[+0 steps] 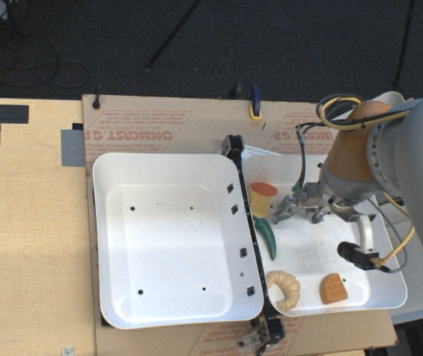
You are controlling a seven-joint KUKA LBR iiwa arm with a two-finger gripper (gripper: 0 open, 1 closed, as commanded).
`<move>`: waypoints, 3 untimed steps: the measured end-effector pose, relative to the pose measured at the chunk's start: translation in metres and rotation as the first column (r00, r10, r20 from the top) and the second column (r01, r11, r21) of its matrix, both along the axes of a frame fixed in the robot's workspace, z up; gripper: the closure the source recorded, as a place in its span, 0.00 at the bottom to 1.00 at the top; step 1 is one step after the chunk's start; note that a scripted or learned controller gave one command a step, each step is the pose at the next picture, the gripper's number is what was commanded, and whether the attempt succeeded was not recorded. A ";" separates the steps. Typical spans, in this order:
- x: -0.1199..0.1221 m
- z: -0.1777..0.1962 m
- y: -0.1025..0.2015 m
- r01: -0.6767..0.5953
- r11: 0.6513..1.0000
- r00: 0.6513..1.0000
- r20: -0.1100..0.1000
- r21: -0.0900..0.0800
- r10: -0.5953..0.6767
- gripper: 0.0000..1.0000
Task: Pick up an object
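**Reaching into the right bin for a first pick**

Hovering low in the upper middle of the right bin [389, 291], the gripper [284, 208] sits just beside a yellow cup with a red lid [262, 198] and above a green pepper [266, 237]. Nothing shows between its fingers; whether they are apart or together cannot be told. A croissant [284, 288] and an orange block [333, 288] lie near the bin's lower edge. The step looks like the approach; next calls for closing squarely around one item, likely the cup, then lifting.
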State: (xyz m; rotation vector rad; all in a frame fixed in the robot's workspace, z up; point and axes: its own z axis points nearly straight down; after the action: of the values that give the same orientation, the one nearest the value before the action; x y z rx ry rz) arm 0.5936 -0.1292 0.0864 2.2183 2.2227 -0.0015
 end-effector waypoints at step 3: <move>0.050 0.002 -0.087 0.004 1.000 1.000 0.000 -0.002 -0.004 0.00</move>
State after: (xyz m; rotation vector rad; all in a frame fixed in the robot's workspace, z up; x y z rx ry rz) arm 0.6437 -0.2165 0.0883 2.2214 2.2180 -0.0034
